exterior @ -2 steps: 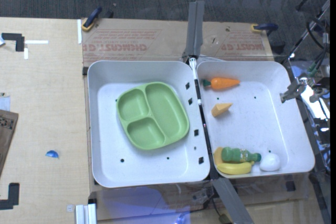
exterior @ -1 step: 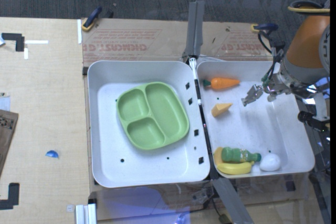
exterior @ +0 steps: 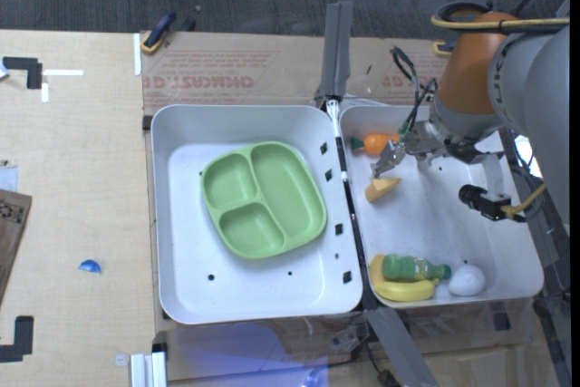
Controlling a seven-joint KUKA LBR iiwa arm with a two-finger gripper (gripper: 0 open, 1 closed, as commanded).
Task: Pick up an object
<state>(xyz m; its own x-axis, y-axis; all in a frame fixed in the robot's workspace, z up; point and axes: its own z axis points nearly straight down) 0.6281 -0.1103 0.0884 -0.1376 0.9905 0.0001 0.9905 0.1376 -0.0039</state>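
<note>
Cheese-like yellow wedge [exterior: 383, 188] lies on the floor of the right bin [exterior: 507, 263], in its upper left part, close to the wall shared with the neighbouring bin. Just above it hangs the gripper [exterior: 391, 160], its two thin fingers slanting down and leftward with the tips a little above the wedge's upper edge; the fingers look slightly parted with nothing between them, and they do not touch the wedge as far as can be seen. Beside the gripper, toward the bin's back left corner, sits an orange carrot-like toy with a green end [exterior: 372, 142], near the fingers but apart from them. The grey arm [exterior: 535, 77] with its orange band comes in from the right, over the bin's back edge, with black cables looping around the wrist.

Along the front wall of the same bin lie a yellow banana [exterior: 403, 290], a green bottle [exterior: 413, 268] resting on or against it, and a white rounded object [exterior: 468, 281] just to their right. The left bin [exterior: 181, 195] holds a light green divided plate [exterior: 263, 198] with three compartments, set near its middle. A cardboard sheet [exterior: 227, 72] lies behind the bins.
</note>
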